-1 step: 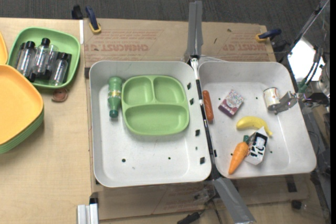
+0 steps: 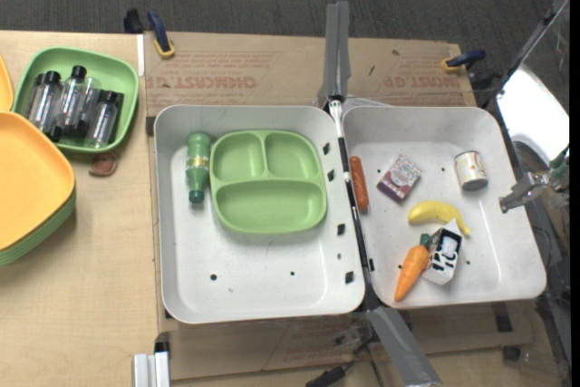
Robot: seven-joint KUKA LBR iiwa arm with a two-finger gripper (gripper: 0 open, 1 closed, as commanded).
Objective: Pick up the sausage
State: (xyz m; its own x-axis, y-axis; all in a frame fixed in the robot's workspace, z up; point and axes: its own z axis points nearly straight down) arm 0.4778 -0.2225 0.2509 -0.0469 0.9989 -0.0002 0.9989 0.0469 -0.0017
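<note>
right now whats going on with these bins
The arm's tool sits at the right bin's far right edge, not holding anything. The sausage lies untouched along that bin's left wall, apart from the banana and carrot. The left bin holds a green tray and bottle.

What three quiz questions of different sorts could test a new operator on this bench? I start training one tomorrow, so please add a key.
1. True or false: the sausage lies in the right bin, beside the wall next to the left bin.
2. Which thing touches the carrot? A) can B) carton C) purple packet
3. Fill in: the green bottle lies along the ____ side of the green divided plate.

Key: 1 true; 2 B; 3 left.
</note>
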